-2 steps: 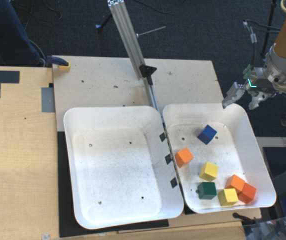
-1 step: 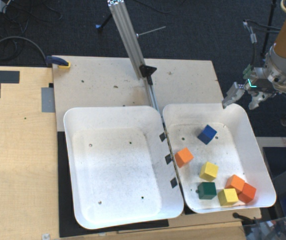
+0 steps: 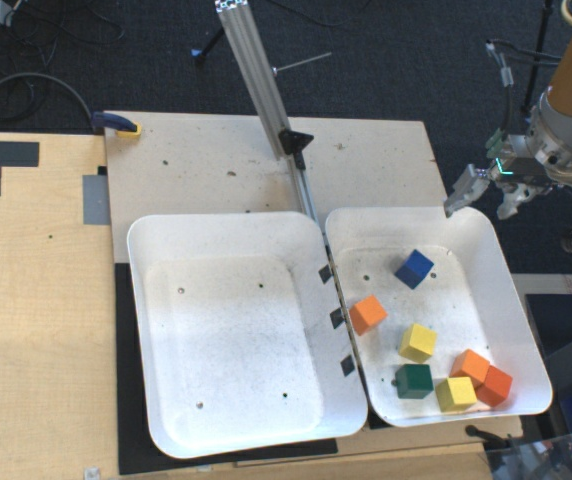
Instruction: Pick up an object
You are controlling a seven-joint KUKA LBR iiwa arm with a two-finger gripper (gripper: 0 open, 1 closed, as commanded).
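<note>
The blue cube (image 3: 415, 268) sits apart in the right bin (image 3: 511, 268); it looks light, rigid and best pinched across flat sides. Seven cubes: one blue, one green (image 3: 414, 380), two yellow, three orange. The gripper (image 3: 489, 187) hovers spread, empty, beyond the bin's far corner.

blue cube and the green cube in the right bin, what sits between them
In the camera view, a yellow cube lies between the blue cube and the green cube, apart from both; otherwise bare bin floor.
</note>
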